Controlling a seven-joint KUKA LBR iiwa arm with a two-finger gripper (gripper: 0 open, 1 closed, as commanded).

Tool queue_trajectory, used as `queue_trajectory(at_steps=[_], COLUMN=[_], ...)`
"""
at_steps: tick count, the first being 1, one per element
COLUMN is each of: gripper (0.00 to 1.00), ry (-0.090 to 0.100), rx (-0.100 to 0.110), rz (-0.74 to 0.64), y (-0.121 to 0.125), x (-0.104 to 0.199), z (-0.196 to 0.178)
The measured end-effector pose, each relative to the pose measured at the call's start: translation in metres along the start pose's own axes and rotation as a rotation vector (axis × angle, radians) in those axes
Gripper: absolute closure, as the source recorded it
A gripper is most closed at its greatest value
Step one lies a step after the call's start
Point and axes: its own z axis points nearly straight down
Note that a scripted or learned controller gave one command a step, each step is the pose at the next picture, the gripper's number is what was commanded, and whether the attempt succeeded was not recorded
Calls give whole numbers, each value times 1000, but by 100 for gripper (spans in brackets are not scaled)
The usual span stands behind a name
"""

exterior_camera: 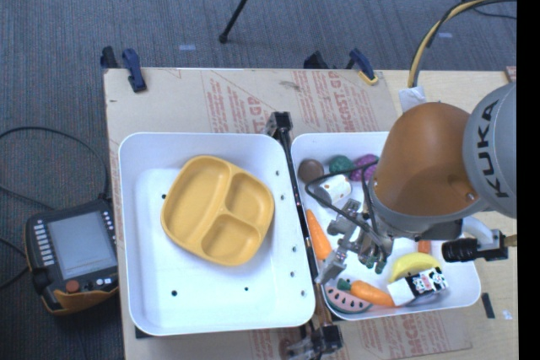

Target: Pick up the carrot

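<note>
Your gripper (348, 253) hung low in the right bin (384, 139), fingers spread and holding nothing, just right of the carrot (317, 235) lying along the left wall, presumably lined up for a grab.
</note>
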Motion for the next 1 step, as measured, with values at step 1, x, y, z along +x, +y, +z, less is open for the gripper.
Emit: queue_trajectory(at_steps=[1], gripper=[0], ry=[-3], rx=[-1], rz=[359], y=[-17], x=[-42], z=[0])
